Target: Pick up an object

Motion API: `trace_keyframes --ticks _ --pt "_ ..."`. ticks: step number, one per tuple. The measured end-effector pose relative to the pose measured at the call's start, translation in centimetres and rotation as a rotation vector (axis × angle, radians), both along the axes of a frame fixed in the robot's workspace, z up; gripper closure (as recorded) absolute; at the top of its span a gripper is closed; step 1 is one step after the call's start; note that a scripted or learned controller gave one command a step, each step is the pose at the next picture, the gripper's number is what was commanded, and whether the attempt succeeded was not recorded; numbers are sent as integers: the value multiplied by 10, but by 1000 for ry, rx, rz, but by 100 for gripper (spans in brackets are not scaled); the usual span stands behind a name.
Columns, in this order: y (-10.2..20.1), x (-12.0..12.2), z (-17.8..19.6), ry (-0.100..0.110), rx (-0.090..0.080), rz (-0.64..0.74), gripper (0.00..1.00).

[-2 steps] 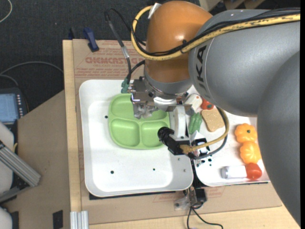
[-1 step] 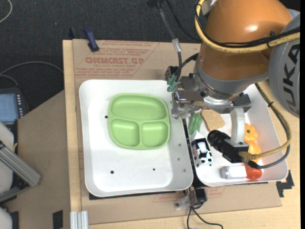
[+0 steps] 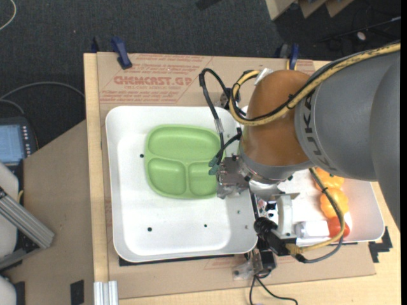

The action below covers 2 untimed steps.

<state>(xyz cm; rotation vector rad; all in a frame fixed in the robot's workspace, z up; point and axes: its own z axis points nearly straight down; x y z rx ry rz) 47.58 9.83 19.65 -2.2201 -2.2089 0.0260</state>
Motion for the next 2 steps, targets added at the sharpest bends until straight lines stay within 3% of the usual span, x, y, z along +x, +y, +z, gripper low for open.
trace_keyframes --ticks 1,2 --pt "99 4 102 -29 13 18 100" --pt "9 14 26 -10 0 -5 100"
